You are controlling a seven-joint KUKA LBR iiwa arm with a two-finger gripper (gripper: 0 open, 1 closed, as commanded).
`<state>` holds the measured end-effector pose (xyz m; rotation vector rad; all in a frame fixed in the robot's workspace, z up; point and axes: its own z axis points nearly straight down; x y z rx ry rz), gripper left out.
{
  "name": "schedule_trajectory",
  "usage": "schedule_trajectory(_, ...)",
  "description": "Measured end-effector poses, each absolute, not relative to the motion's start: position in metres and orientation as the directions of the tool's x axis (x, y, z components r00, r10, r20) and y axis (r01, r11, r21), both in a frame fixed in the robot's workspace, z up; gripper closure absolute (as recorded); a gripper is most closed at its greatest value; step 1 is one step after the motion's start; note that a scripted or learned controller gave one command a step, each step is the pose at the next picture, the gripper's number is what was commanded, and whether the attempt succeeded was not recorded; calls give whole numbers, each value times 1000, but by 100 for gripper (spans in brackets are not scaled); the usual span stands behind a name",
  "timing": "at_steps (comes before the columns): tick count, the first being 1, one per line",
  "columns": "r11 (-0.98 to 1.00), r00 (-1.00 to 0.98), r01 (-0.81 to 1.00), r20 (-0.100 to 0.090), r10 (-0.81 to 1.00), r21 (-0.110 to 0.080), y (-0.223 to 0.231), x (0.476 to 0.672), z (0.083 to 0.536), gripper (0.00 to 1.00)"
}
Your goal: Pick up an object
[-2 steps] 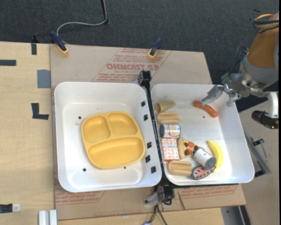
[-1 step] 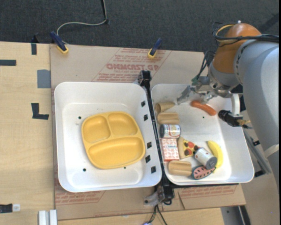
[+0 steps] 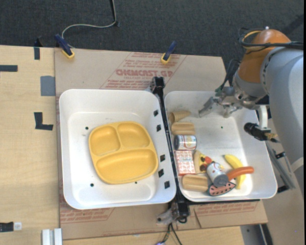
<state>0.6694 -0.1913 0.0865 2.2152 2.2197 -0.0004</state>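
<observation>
Leftward, a yellow three-compartment plastic tray (image 3: 123, 152) is lying in the left white bin (image 3: 71, 137). Small toy foods (image 3: 214, 173) are clustering low in the right bin (image 3: 255, 157), well below the gripper (image 3: 218, 105), seemingly hovering spread, gripping nothing.

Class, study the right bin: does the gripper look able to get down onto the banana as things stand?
Probably yes. The gripper is at the bin's far end, and the banana lies uncovered near the front, its top exposed. An orange carrot and a small can crowd it closely, so a clean grasp may prove awkward.
</observation>
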Motion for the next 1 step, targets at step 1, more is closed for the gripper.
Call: schedule_trajectory(1, 3, -3, 1000, 0, 1000, 2, -125, 669, 86, 0)
